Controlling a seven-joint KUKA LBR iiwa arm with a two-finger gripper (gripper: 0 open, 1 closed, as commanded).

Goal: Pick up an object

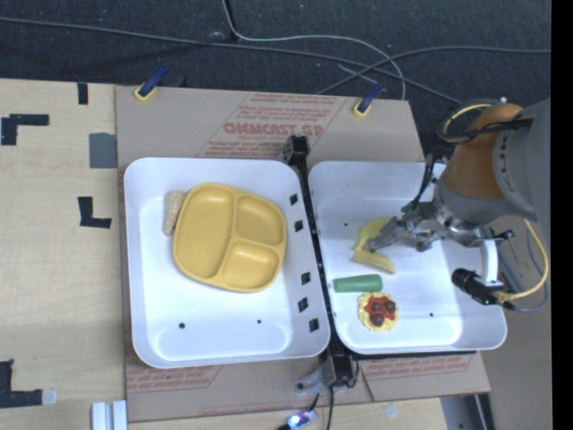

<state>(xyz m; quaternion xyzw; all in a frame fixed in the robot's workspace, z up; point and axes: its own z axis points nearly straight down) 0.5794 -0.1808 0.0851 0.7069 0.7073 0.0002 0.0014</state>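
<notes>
Tool (387, 236) touching yellow wedge (372, 247), right bin (448, 330)

The room light is even and fairly bright, coming from overhead as far as I can judge, since shadows are short and soft. The two white bins (143, 240) look clean and bright without blowing out. Inside the left one, the yellow divided plate (229, 237) casts a faint grey shadow just below its lower rim. The arm (488, 173), to the right of the plate, lays a soft shadow on the right bin's floor. Above the plate, the dark floor (358, 7) swallows detail. The whole picture is slightly soft and grainy; small items right of the plate lack crisp edges.
</notes>
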